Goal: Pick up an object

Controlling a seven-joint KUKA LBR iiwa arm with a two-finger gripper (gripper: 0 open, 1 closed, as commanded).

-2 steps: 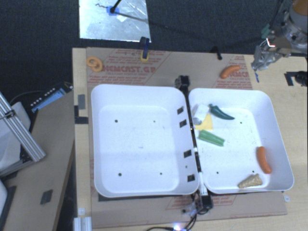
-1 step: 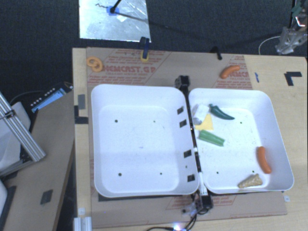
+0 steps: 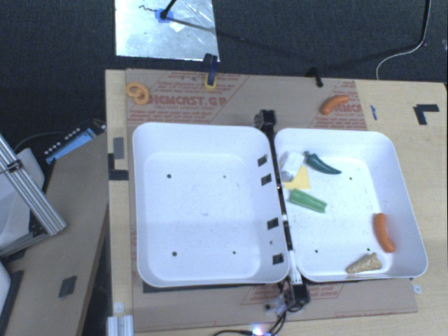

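The right bin (image 3: pixel 402 187) holds several small objects. A dark green pepper (image 3: pixel 321 163) lies near its back left, beside a yellow wedge (image 3: pixel 300 178) and a pale grey piece (image 3: pixel 289 163). A green block (image 3: pixel 307 201) lies just in front of them. An orange sausage (image 3: pixel 383 232) rests by the right wall, and a tan crumbly piece (image 3: pixel 364 263) sits at the front.
The left bin (image 3: pixel 203 201) stands beside the right one, joined by a black clip strip (image 3: pixel 274 187). On the cardboard behind the bins lie an orange sausage (image 3: pixel 334 104), a tan ring (image 3: pixel 138 93) and a yellow-blue clamp (image 3: pixel 210 71).
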